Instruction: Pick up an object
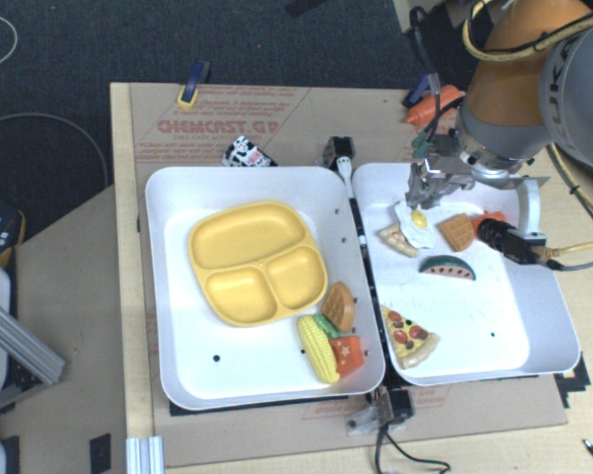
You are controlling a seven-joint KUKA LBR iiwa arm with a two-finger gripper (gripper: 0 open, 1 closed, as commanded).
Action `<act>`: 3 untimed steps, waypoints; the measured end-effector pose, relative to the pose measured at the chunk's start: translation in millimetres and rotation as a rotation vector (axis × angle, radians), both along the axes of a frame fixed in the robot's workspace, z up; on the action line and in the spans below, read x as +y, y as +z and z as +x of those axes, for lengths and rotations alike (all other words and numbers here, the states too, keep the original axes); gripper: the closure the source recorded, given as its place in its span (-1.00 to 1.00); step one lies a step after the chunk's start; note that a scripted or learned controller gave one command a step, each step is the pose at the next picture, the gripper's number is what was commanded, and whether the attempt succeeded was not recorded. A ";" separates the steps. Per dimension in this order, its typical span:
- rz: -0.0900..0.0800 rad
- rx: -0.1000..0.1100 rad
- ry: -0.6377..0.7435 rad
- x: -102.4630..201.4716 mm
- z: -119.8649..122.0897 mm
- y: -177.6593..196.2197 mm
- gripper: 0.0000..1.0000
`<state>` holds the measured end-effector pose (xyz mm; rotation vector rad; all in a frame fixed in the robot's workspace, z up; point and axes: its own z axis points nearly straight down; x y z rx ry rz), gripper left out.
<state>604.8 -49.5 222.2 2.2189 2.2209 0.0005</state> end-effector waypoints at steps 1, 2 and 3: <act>0.002 0.003 -0.002 -4.9 -13.5 12.4 1.00; 0.002 0.006 -0.001 -5.3 -6.9 -6.9 1.00; 0.001 -0.002 0.000 -4.4 -12.0 13.3 1.00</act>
